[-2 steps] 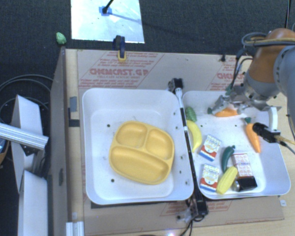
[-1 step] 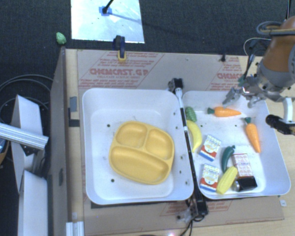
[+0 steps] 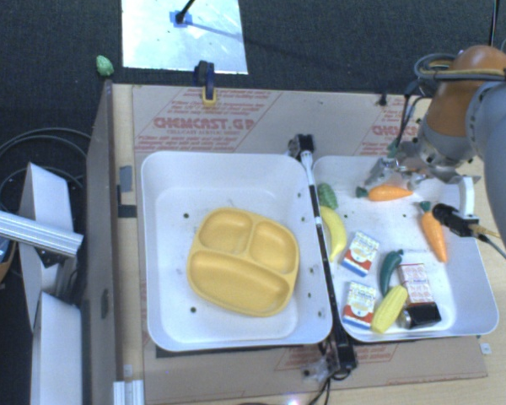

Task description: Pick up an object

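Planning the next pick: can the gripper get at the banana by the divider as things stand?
Probably, but awkwardly: the banana lies uncovered, yet hugs the divider wall, leaving little finger room; the gripper is nearby.

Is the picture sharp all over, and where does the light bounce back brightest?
In the camera view, the yellow divided plate and the bananas and carrots read fairly crisply; the gripper near one carrot looks soft and blurred. The strongest glare sits on the shiny square sheet at top; the white bins' rims are bright, nearly washed out.
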### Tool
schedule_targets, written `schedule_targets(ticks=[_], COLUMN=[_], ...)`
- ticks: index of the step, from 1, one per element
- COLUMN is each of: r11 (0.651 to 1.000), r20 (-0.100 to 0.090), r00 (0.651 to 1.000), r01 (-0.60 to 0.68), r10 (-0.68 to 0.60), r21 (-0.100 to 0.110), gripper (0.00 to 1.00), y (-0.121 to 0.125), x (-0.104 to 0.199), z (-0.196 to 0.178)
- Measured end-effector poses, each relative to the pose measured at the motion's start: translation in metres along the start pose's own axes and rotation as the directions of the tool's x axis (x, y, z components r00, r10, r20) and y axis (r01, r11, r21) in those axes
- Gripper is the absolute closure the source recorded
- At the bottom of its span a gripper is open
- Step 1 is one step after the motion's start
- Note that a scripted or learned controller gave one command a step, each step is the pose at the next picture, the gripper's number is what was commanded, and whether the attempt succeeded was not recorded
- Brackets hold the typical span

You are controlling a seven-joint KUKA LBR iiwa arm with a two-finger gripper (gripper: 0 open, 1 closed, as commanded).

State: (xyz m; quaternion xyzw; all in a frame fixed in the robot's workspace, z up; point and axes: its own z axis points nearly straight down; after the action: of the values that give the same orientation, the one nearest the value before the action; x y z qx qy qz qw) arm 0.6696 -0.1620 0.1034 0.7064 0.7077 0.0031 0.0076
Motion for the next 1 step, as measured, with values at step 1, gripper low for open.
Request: schedule_targets(ticks=[1], r11=[1.000], r20=[-0.004], r00=[1.000], r01=[0.004], r10=[-0.004], r21=[0.008], gripper=[0.00], y=[0.0008], x=[0.0150], z=[0.0163])
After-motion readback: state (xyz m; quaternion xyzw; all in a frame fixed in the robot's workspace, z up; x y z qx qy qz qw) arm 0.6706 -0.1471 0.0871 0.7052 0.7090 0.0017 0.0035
